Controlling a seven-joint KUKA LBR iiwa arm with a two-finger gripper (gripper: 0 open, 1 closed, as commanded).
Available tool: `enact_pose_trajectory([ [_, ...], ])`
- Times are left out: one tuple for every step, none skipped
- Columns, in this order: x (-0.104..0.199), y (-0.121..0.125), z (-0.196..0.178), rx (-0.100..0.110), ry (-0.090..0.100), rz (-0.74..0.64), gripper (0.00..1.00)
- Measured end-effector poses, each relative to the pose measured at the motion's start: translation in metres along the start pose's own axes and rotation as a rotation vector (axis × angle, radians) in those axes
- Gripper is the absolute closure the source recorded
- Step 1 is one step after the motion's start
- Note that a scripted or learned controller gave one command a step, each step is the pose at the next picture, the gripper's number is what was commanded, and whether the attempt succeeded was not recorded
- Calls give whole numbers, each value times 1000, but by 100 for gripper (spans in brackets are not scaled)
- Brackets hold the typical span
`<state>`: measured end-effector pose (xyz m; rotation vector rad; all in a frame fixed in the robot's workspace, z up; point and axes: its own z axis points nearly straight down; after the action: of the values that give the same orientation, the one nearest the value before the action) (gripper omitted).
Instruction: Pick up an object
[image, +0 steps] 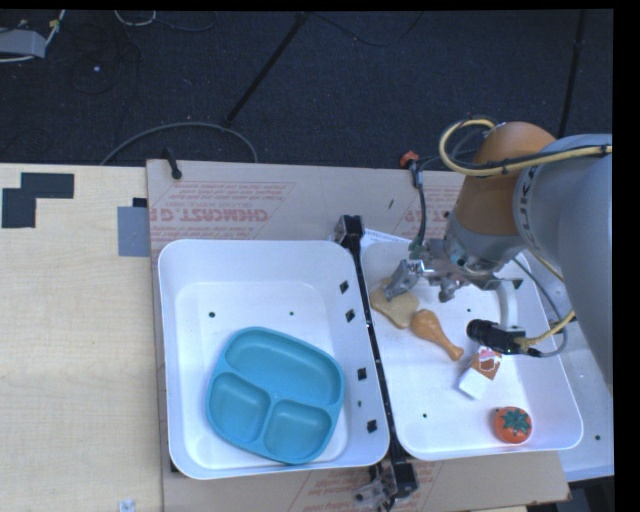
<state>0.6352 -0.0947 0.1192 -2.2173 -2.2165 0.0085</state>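
Note:
My gripper (424, 284) hangs over the back left part of the right bin (560, 440). It is open, its two fingers spread apart with nothing between them. The left fingertip (402, 282) is just above a tan bread-slice toy (392, 310) that lies next to the bin's left wall. Right of the slice, a tan drumstick toy (437, 331) lies slanted. Nearer the front sit a small white and red carton (480, 373) and an orange-red fruit with a green top (512, 424).
A blue divided plate (275, 394) lies in the left bin (190, 270). A black divider strip (366, 345) runs between the two bins. A black plug on cables (493, 334) hangs from the arm over the right bin, near the carton.

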Motion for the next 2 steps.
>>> enact_pose_trajectory([
  [-1, 1, -13, -4, 0, 3, 100],
  [-2, 6, -57, -10, -1, -1, 100],
])
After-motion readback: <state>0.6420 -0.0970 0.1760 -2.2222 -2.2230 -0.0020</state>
